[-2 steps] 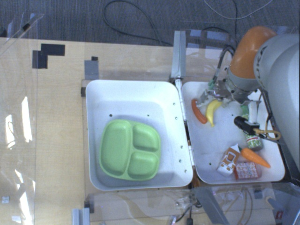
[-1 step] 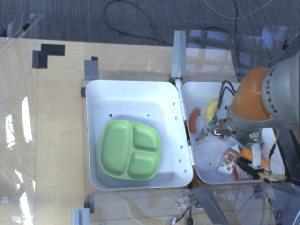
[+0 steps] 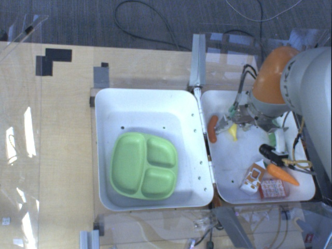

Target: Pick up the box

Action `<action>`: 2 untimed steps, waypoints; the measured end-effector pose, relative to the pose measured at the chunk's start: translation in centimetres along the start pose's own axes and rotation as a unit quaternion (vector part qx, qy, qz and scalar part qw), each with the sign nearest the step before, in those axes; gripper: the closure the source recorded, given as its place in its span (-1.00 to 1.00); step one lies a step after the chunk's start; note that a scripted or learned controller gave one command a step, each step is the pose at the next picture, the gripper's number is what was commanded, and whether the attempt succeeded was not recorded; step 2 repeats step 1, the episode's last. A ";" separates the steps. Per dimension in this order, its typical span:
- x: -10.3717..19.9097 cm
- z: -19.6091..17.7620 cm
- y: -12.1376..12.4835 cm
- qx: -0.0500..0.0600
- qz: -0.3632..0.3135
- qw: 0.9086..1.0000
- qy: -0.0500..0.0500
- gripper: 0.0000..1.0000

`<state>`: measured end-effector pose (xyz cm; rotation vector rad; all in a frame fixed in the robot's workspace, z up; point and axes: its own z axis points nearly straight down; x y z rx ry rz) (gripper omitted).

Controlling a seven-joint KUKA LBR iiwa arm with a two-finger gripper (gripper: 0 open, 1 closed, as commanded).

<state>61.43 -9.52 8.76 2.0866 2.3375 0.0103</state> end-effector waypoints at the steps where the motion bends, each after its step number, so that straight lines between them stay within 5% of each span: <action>1: -1.3 -3.4 -11.6 0.005 0.035 0.999 0.001 -1.00; 2: -1.3 -3.4 -11.6 0.005 0.035 0.999 0.001 -1.00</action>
